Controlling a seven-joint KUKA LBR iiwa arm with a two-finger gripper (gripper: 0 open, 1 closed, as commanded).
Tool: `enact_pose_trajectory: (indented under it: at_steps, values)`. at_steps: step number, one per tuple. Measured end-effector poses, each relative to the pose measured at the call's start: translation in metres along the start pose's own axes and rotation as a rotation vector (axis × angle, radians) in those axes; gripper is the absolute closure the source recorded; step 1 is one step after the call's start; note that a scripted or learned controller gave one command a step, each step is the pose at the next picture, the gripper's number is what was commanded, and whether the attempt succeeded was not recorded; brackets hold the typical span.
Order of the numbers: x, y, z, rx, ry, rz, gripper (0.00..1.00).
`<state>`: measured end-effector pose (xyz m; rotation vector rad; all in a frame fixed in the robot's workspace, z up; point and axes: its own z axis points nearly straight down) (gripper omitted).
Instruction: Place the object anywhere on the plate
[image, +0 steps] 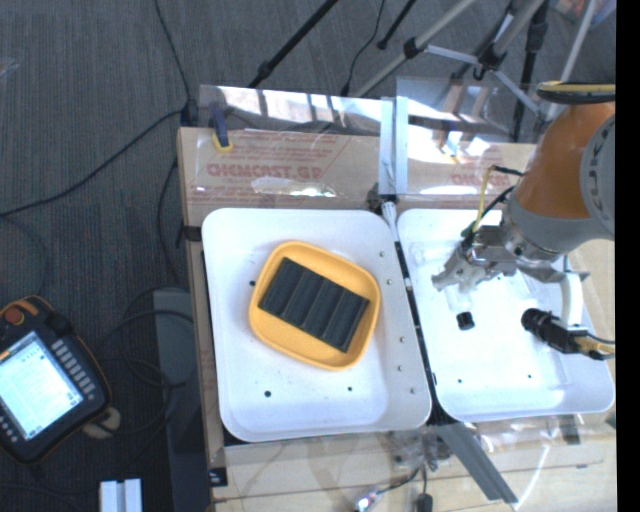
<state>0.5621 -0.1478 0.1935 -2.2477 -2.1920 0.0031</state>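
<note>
A yellow plate (268, 322) lies tilted in the left white bin (235, 395). A dark grey ribbed block (314, 302) rests flat on it and covers most of its middle. In the right white bin (500, 385) a small black piece (464, 320) lies alone on the floor. My gripper (457, 277) hangs over the right bin's upper left part, just above and slightly left of the small black piece, apart from it. I see nothing held in it.
The raised rims of the two bins meet in a ridge (408, 300) between plate and gripper. A cardboard wall (290, 170) stands behind the bins. A teach pendant (40, 380) lies on the floor far left.
</note>
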Motion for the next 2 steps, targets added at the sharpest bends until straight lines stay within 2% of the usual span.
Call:
enact_pose_trajectory:
  at_steps: [1,2]
  values:
    - [0.0986,0.0003,-0.0119,0.001,0.001,0.063,1.0]
    - [0.0982,0.0003,-0.0118,0.001,0.0,0.064,0.0]
